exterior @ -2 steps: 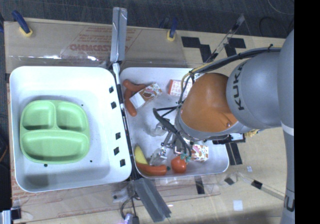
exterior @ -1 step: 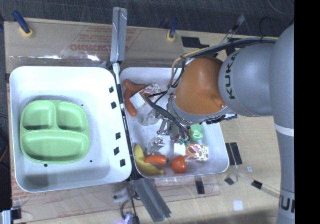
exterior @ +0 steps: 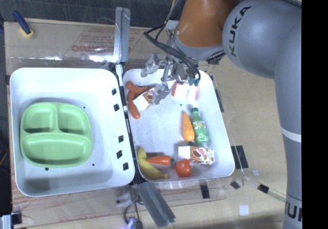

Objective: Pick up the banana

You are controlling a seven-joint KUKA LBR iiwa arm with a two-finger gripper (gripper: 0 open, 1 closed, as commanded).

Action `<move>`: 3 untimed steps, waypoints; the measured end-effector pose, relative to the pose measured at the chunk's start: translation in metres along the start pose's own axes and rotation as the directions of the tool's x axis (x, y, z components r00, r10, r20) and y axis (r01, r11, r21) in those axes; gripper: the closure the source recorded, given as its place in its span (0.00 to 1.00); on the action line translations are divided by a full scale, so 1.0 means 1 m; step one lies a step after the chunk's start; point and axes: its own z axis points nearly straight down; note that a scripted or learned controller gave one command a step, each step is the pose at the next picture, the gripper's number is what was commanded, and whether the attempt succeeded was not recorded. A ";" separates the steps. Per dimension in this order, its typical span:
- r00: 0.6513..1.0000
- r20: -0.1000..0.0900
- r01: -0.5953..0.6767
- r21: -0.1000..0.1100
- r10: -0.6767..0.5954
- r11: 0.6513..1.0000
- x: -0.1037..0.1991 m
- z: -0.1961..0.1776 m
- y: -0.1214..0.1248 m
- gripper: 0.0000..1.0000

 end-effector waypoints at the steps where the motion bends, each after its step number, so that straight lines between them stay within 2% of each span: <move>1: 0.989 0.016 -0.144 0.000 0.144 0.990 0.044 0.080 -0.017 0.00; 2: 0.983 -0.003 -0.185 0.000 0.185 0.983 0.096 0.001 0.078 0.00; 3: 1.000 -0.005 0.011 -0.001 -0.011 1.000 0.129 -0.018 0.048 0.00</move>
